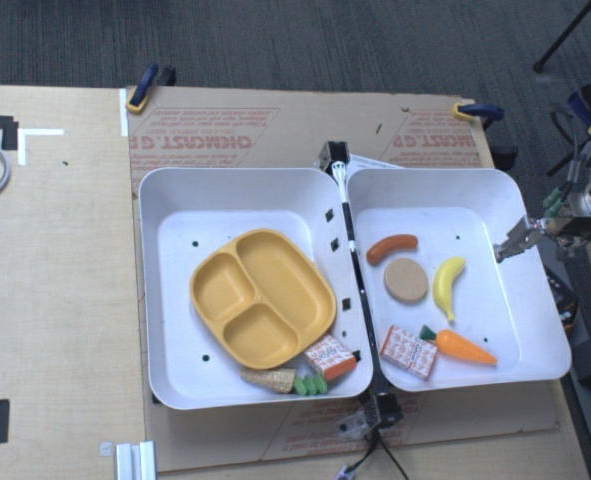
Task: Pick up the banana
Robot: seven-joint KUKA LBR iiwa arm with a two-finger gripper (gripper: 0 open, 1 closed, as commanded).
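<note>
The banana (448, 286) is yellow and slightly curved. It lies lengthwise in the middle of the right white bin (505, 298), its upper tip pointing to the far right. It is flat on the bin floor and touches none of the other items. A tan round disc (407, 279) sits just to its left, and an orange carrot (463, 347) lies just below its lower tip.
The right bin also holds a reddish sausage (392, 248) and a red-and-white carton (408, 352). The left bin (165, 268) holds a yellow divided plate (263, 298), a small carton (330, 356), a bread piece (270, 379) and a green item (312, 383). A metal clamp (515, 238) grips the right rim.
</note>
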